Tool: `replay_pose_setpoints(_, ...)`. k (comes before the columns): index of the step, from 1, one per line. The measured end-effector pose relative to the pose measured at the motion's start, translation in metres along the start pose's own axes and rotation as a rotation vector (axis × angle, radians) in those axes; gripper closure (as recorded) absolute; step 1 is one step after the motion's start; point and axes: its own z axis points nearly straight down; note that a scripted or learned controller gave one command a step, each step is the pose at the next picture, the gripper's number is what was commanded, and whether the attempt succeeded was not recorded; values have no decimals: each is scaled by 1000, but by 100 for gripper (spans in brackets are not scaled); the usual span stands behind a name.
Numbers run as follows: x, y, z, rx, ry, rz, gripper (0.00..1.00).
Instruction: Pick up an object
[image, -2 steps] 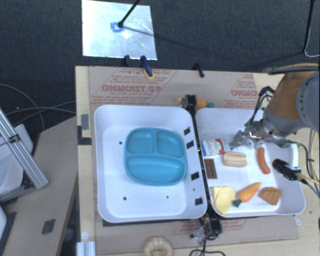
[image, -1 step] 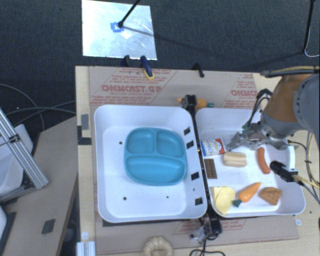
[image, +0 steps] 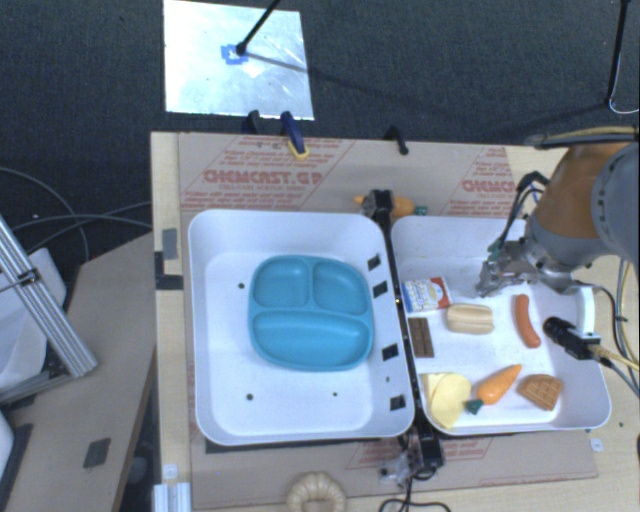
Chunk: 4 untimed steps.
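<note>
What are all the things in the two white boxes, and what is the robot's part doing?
bins: two, white, side by side on the bench.
plate: one, blue, three sections, in the left bin.
carton: one, white with red and blue, right bin, near the divider.
chocolate bar: one, brown, below the carton.
bread roll: one, beige, middle of the right bin.
sausage: one, red, right of the roll.
carrot: one, orange, front of the right bin.
waffle: one, brown, front right corner.
yellow food: one, front left of the right bin.
pincer: one, grey, above the roll.

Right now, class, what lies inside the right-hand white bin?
Right bin: bread roll, sausage, carrot, waffle, yellow piece, brown bar, small packet. The gripper covers some floor.
</note>
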Motion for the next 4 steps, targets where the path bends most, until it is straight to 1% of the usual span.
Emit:
replay_pose_setpoints(2,-3,-1,-129,-4,-1,-3,100)
replay_pose_setpoints(3,-3,0,-128,1,0,-3,100)
replay_pose_setpoints(4,55,15,-138,0,2,-9,100)
